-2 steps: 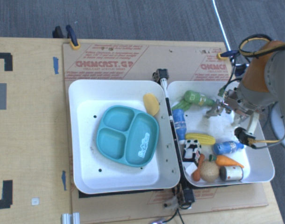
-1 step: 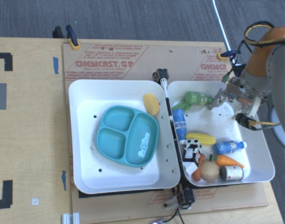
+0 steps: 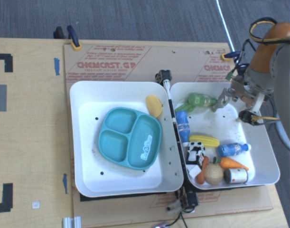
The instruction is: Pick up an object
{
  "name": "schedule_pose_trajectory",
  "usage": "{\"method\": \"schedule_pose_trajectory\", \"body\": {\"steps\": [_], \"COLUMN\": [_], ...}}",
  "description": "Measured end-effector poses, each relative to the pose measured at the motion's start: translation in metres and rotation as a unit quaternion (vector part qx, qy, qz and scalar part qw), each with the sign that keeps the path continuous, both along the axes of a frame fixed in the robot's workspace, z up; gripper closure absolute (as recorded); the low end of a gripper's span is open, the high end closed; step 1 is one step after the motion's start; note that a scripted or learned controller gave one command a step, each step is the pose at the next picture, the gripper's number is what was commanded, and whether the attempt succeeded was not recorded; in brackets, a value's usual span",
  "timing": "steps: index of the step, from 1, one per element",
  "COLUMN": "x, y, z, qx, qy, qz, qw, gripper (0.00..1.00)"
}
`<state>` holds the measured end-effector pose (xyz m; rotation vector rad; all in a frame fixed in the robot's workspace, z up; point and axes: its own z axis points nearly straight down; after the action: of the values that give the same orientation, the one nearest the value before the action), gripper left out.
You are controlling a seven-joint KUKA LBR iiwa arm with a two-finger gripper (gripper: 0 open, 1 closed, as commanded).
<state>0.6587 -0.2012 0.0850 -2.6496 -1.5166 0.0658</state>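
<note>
Now | gripper open, empty | green bottle just left, apart

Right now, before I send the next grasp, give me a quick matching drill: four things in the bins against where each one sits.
Things:
1. teal tray
2. lemon
3. green bottle
4. carrot

Places:
A. top of right bin, near the gripper
B. middle of left bin
C. lower right bin, by the white can
D. left bin, against the divider, above the tray's corner

Pairs: 1-B, 2-D, 3-A, 4-C
</note>
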Motion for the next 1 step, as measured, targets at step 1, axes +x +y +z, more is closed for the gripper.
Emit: {"method": "schedule_pose_trajectory", "body": {"steps": [1], "x": [0.0001], "y": [-0.0028], "z": [0.0090], "qx": [-0.0040], "qy": [-0.016], "qz": [0.077], "qw": [0.9969], "gripper": [0.00]}}
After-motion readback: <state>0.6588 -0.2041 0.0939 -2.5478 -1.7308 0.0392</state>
